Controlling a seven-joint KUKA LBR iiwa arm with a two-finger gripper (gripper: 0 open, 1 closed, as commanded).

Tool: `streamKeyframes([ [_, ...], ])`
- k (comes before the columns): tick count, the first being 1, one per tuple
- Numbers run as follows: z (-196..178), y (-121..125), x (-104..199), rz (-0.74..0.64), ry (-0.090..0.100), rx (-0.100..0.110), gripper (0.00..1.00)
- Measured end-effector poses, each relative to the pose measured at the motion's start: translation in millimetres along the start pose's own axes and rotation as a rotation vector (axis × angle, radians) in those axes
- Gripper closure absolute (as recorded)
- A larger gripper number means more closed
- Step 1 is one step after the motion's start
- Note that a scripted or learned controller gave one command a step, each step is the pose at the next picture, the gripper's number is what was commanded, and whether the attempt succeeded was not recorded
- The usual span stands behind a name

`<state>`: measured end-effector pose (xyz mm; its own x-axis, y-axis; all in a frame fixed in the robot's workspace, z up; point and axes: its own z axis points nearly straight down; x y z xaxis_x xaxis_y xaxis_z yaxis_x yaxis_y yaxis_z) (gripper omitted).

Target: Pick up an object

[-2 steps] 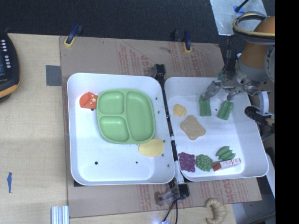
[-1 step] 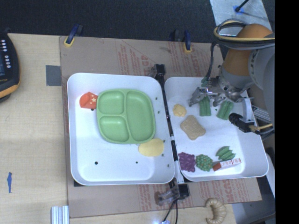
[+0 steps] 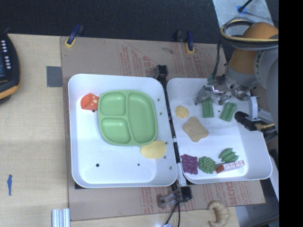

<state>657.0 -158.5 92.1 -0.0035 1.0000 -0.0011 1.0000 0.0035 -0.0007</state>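
Cardboard-topped bench; arm over right bin (image 3: 265,171) far end, gripper (image 3: 218,109) pointing down, green fingers apart, holding nothing

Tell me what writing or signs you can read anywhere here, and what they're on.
Nothing can be read for certain.
Cardboard sheet: faint red printing, too blurred to read.
Small red and white packet: markings too small to read.
Handheld device: rows of buttons, labels unreadable.
Red toy: a yellow star, no words.

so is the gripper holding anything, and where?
Nothing held. The gripper hangs open above the right white bin, its two green fingers with only bin floor between them.
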Motion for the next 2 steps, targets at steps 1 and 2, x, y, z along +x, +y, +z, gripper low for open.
streamKeyframes([
  [1, -11, 0, 0, -0.003, -0.001, 0.001, 1.0],
  [2, -73, -3, 64, -0.005, 0.001, -0.004, 1.0],
])
